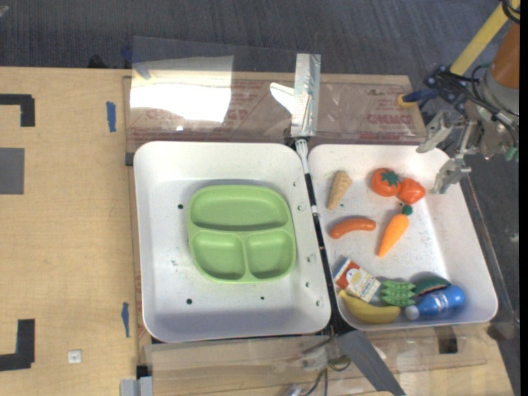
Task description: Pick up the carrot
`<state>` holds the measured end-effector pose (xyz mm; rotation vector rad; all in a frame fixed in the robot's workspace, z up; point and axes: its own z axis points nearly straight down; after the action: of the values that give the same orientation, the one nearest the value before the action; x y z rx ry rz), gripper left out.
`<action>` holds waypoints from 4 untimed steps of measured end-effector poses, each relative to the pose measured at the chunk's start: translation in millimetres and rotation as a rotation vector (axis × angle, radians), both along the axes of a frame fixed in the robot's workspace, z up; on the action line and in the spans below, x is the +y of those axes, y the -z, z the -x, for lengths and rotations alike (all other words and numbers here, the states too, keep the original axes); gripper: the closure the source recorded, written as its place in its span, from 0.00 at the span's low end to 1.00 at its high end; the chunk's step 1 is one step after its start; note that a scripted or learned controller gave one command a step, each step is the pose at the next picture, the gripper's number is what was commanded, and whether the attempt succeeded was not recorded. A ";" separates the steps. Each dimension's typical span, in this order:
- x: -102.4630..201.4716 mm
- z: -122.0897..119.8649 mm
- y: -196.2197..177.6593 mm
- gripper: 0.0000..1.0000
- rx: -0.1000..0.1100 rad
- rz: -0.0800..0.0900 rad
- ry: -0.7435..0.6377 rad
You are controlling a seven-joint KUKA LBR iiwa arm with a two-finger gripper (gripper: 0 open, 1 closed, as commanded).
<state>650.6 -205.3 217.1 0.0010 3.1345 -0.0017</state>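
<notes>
Carrot (393, 230) in right bin, lower left of the empty claw (445, 159).

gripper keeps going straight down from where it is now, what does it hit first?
Probably the right bin near its upper right corner, bare floor or rim. The gripper sits right of the tomato and above the carrot. Depth unclear.

The carrot (393, 231) is a small orange toy with a green top. It lies flat on the floor of the right bin (483, 264), near the bin's middle, tilted so its green end points up and to the right and its narrow tip down and to the left. Nothing grips it. Its green top sits just below a red-orange tomato (397, 185).
</notes>
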 end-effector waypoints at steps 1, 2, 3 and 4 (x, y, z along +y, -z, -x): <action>16.2 13.8 96.6 0.00 -0.009 0.003 -0.036; 27.9 86.6 124.2 0.00 0.003 -0.001 -0.031; 60.2 151.5 126.9 0.00 -0.006 0.000 -0.010; 44.6 161.9 126.9 0.00 -0.011 -0.005 0.298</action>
<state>488.7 -160.6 90.3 0.4647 3.0895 0.0040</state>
